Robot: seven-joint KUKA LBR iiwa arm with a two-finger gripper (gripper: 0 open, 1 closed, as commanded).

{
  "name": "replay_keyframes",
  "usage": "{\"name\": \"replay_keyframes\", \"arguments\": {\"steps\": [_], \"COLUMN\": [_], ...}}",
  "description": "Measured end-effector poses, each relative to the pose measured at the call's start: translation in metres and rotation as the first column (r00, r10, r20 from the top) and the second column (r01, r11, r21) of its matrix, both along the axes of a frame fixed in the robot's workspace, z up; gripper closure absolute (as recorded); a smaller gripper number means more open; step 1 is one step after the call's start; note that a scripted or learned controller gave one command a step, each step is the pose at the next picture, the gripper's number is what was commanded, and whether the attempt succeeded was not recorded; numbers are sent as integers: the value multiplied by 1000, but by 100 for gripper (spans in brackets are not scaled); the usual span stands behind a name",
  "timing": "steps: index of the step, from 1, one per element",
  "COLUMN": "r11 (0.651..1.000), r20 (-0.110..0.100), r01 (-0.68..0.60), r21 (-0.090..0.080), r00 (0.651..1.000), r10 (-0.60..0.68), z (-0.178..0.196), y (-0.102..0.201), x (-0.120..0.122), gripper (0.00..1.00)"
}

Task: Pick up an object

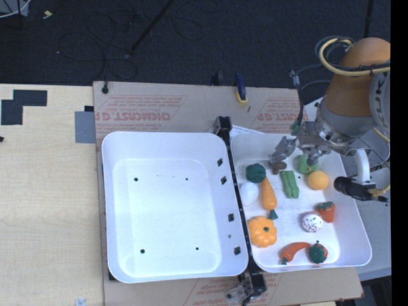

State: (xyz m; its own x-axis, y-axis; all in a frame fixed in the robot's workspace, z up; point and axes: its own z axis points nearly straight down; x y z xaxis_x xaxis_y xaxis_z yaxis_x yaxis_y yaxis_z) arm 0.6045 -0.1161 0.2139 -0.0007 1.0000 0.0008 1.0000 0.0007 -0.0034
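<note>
The right bin (357,234) holds several toy foods: a dark green broccoli (255,172), a white egg shape (248,192), a carrot (268,195), a green cucumber (290,184), a yellow-orange ball (317,180), an orange pumpkin (262,231), a red strawberry (326,211), a speckled white ball (312,222) and a red-orange pepper (293,252). My gripper (293,160) hangs over the bin's back part, open, its fingers spread with nothing between them. A light green piece (305,166) sits right by the right finger, and the cucumber lies just in front.
The left bin (166,209) sits beside the right one, joined by a black clamp strip (231,190). Both rest on a cardboard sheet (159,107) over the wooden bench. The arm's orange band (357,75) and cables rise at the right.
</note>
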Motion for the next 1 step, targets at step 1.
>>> {"name": "replay_keyframes", "arguments": {"steps": [1], "r11": [1000], "r20": [-7], "r01": [2], "r21": [1], "r00": [1000], "r10": [-2], "z": [-127], "y": [-22], "x": [-36], "gripper": [0]}}
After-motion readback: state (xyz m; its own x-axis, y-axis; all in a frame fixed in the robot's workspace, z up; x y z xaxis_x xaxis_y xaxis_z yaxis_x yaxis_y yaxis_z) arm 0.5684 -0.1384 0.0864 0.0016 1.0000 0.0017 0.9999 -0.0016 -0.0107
